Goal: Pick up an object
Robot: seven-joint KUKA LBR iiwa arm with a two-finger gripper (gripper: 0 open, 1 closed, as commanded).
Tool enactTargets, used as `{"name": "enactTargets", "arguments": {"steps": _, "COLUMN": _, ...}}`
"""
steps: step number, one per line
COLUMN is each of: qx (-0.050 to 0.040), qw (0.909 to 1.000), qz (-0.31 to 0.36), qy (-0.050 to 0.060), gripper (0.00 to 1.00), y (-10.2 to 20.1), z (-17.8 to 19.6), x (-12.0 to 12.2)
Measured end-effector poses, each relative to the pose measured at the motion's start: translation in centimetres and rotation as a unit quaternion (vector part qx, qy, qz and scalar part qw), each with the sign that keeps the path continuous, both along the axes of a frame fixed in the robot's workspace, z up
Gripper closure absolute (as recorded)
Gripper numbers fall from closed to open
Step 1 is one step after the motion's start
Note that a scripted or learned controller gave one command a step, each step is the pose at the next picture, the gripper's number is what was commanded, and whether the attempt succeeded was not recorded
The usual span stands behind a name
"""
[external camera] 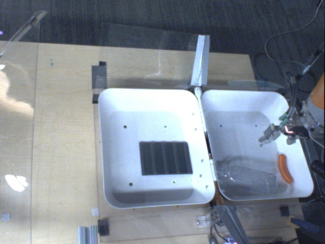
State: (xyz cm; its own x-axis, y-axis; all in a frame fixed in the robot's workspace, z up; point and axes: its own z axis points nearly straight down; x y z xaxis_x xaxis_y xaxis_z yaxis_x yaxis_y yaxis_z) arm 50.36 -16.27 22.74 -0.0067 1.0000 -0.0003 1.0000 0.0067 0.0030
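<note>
The end effector [277,132] hung over the right bin [238,105], fingers spread, grasping nothing. A small orange carrot-like piece [285,168], long and rounded, lay near the bin's front right corner, beside a clear plastic bottle [246,175].

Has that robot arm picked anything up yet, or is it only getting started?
Nothing looks picked up yet. The two-finger gripper hangs over the right white bin. The small orange sausage-shaped object and clear plastic bottle lie on that bin's floor. Grasping and lifting remain.
</note>
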Motion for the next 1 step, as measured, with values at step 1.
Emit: {"name": "enactTargets", "arguments": {"steps": 1, "qx": -0.0004, "qw": 0.9996, "qz": 0.029, "qy": -0.001, "gripper": 0.00, "y": -3.99, "z": -3.65, "x": -1.53}}
